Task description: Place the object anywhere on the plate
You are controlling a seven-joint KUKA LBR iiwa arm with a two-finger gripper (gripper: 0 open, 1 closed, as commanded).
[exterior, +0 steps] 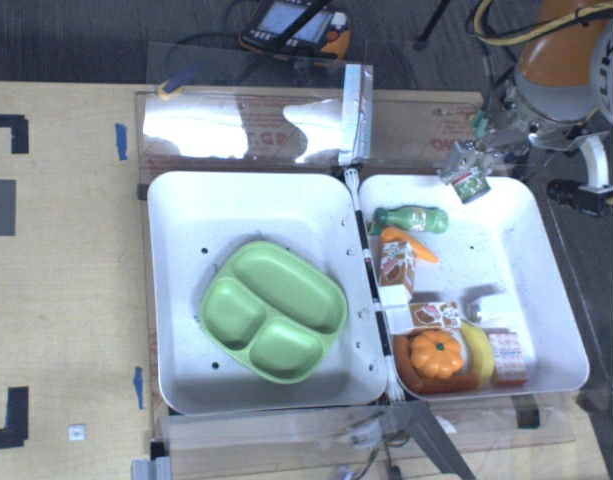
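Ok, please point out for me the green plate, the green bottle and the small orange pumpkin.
green plate point(276, 308): camera view, on the ridge between its compartments.
green bottle point(414, 219): camera view, on the middle of its body.
orange pumpkin point(436, 356): camera view, on its rounded top.

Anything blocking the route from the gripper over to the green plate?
Between the gripper, above the right bin's back edge, and the green plate in the left bin run the two bins' adjoining rims. Toy food lies along the right bin's left side.
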